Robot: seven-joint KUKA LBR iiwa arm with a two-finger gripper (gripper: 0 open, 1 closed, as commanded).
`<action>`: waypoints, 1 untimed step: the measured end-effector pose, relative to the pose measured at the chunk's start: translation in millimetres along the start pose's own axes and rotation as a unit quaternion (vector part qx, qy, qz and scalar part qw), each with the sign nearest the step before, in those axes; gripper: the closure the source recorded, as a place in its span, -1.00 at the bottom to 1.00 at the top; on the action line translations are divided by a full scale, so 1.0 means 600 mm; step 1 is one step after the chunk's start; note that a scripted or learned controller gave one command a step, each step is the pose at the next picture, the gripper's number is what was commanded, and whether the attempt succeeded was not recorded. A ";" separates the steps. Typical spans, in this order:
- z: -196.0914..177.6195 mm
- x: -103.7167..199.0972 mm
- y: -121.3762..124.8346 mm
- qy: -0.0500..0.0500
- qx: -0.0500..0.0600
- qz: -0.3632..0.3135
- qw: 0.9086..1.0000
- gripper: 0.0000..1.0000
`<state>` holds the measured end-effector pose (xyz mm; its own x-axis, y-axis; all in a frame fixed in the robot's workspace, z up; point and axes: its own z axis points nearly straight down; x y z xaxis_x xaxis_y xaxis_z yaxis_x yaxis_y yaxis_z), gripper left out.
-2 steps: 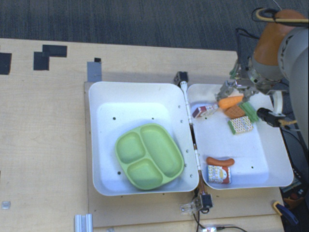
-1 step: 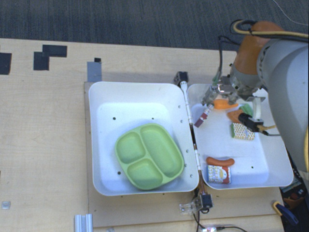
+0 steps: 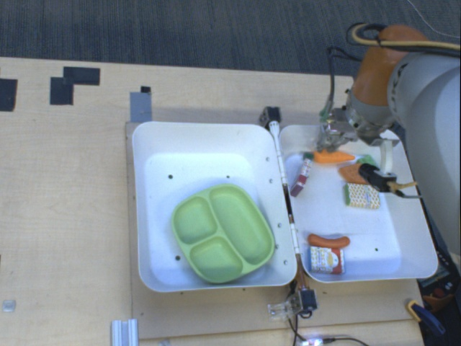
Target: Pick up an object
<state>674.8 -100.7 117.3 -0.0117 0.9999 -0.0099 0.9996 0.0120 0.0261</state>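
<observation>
Table point(image 3: 65, 215): pale wood, two white bins carried side by side.
Left bin point(image 3: 155, 193): green divided plate point(image 3: 223, 233) held.
Right bin point(image 3: 382, 254): small items held.
Gripper point(image 3: 333, 137): lowered above orange carrot point(image 3: 333, 158) at right bin's far end.
Fingers: state cannot be told.

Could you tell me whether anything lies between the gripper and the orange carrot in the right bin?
Nothing visible does. The gripper hangs at the far end of the right bin, right above the orange carrot.

Hand point(image 3: 333, 141) low over orange carrot point(image 3: 333, 158), right bin point(image 3: 414, 265); green tray point(image 3: 222, 233) left bin point(image 3: 155, 193).
</observation>
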 end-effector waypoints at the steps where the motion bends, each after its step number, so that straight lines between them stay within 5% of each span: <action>1: 0.055 -0.127 -0.012 0.004 0.012 0.004 1.000 1.00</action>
<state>669.2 -177.5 85.1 -0.0039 1.0000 -0.0018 1.0000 0.0039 0.0032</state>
